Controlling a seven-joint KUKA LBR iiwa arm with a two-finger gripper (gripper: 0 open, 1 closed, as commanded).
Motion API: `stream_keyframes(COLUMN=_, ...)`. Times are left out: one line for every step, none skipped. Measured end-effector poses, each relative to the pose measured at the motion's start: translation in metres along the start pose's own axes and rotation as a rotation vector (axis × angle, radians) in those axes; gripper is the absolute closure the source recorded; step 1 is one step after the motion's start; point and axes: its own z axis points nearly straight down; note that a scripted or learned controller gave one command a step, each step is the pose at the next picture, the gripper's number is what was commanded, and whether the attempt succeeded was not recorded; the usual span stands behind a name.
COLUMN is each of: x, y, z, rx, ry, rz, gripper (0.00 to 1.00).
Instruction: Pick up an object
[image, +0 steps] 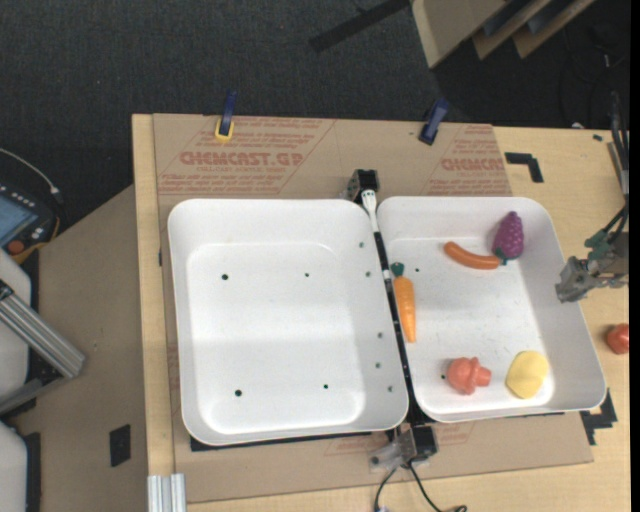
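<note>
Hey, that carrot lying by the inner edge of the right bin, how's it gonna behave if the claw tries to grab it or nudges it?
The carrot looks like a moulded toy, so it is probably stiff and light. Its round, tapered body may roll or pivot if nudged sideways. It lies close against the right bin inner wall, so the claw may have little room on that side.

a lab: clamped cardboard bench (300, 150), two white bins (270, 310).

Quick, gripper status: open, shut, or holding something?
Gripper: cannot be told. It sits at the right bin's right rim, with nothing seen in it.
</note>
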Motion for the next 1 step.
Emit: stream_keyframes(x=-0.0172, y=0.0005, z=-0.0485, rx=-0.002, ry=-0.001, rz=0.001, gripper=1.00)
